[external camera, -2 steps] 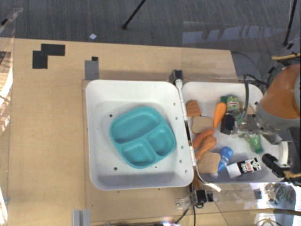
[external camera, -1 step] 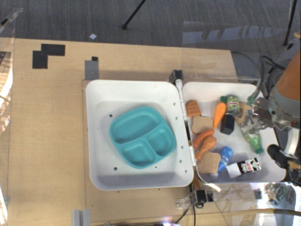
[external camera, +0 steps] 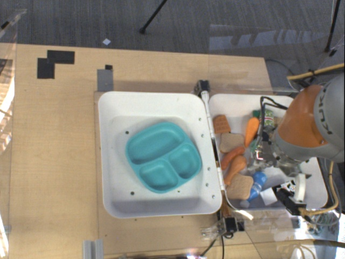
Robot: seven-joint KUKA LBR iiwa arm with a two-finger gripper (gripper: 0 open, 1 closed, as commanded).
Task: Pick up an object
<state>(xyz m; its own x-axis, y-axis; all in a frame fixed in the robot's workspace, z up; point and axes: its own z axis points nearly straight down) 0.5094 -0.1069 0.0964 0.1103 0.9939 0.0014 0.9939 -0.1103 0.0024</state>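
Note:
The right bin (external camera: 215,102) holds a pile of toy food. An orange carrot (external camera: 252,130) lies upright near its middle, with a brown slice (external camera: 221,124) and a tan bread slice (external camera: 232,141) to its left. Two orange pieces (external camera: 234,163) lie below them, then another tan slice (external camera: 240,186) and a blue object (external camera: 258,180). My gripper (external camera: 259,156) reaches down into this bin from the right, just right of the orange pieces and above the blue object. The wrist hides its tips.
The left bin (external camera: 108,144) holds a teal divided plate (external camera: 163,156). A green and white item (external camera: 268,120) lies at the back of the right bin, partly under the arm. The arm's orange band (external camera: 299,125) covers the right bin's right half.

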